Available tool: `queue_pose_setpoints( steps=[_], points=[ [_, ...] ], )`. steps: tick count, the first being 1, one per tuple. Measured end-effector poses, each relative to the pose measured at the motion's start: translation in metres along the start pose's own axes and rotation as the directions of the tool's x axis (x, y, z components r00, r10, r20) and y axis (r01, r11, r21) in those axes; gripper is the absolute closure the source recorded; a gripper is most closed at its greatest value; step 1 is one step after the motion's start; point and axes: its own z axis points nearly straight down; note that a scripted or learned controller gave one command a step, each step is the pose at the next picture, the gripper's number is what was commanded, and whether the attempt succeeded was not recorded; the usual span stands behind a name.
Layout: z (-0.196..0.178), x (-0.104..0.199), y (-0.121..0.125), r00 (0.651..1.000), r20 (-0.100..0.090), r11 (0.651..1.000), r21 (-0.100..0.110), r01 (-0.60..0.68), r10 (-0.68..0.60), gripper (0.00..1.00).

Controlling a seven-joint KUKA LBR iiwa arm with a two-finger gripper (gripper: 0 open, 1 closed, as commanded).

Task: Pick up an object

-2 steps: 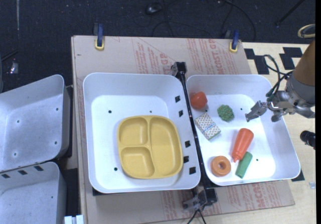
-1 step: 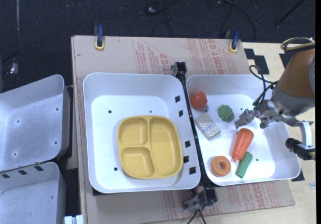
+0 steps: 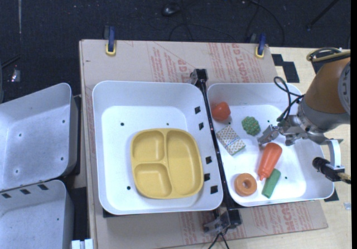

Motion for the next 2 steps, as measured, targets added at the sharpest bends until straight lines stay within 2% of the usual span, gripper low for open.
queue_pose_setpoints(
  steps=[1, 2],
  points=[
    [-0.012, 0.000, 0.001, 1.000, 0.001, 1.000, -0.003, 0.000, 0.000, 1.00],
    [-0.055, -0.004, 0.000, 1.000, 0.003, 1.000, -0.006, 0.000, 0.000, 1.00]
  ],
)
